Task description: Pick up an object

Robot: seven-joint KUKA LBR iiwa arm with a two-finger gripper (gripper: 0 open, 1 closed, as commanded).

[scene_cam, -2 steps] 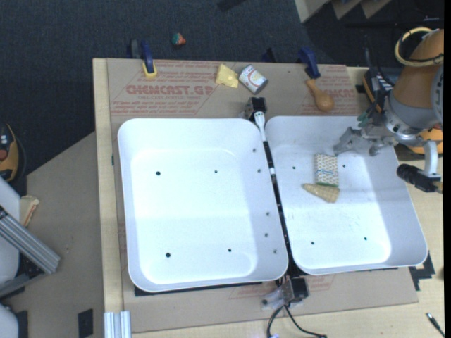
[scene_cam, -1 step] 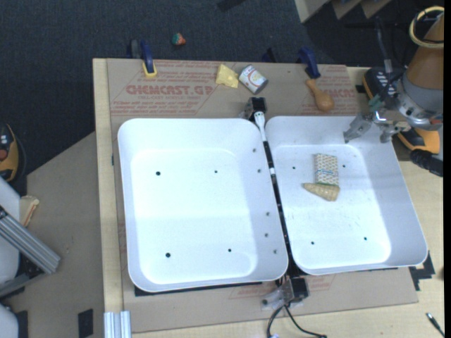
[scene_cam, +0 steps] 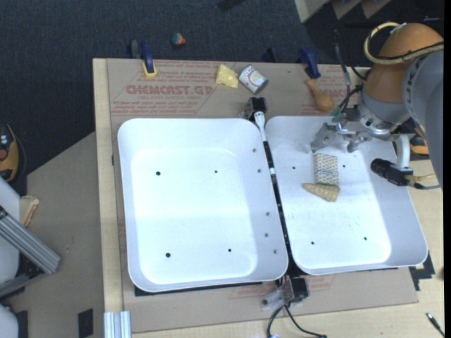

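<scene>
- Two items lie in the right bin (scene_cam: 394, 248) — a tan wedge (scene_cam: 321, 190) nearest, a pale patterned block (scene_cam: 326, 167) touching it behind.
- Block looks light, probably soft; best pinched across its short sides.
- End effector (scene_cam: 340, 136) hangs just beyond the block — finger state: cannot tell.

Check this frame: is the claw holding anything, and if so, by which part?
Nothing is seen in the claw, which hovers at the right bin's far edge. The patterned rectangular block and the tan wedge lie loose on the bin floor below it.
</scene>
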